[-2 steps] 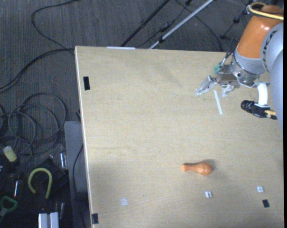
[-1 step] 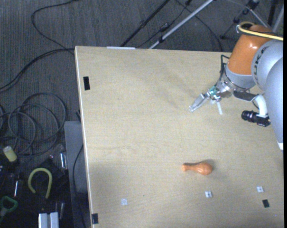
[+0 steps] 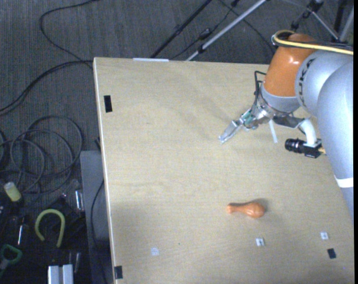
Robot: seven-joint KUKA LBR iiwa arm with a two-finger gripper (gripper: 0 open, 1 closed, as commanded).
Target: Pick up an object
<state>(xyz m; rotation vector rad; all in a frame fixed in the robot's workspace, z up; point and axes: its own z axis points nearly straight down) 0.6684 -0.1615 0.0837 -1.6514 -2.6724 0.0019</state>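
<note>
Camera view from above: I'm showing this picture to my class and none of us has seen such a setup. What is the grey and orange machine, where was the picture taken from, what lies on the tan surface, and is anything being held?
The machine is a robot arm, grey with an orange band, reaching in from the right. At its tip is a gripper, a small two-fingered claw for picking things up. The picture comes from one fixed camera above the bench, looking down at a slant. On the tan surface lies one orange object, rounded at one end and narrow at the other, nearer the camera than the gripper and apart from it. A few small markers dot the surface. Nothing is seen between the claw's fingers. Cables lie on the floor to the left.
</note>
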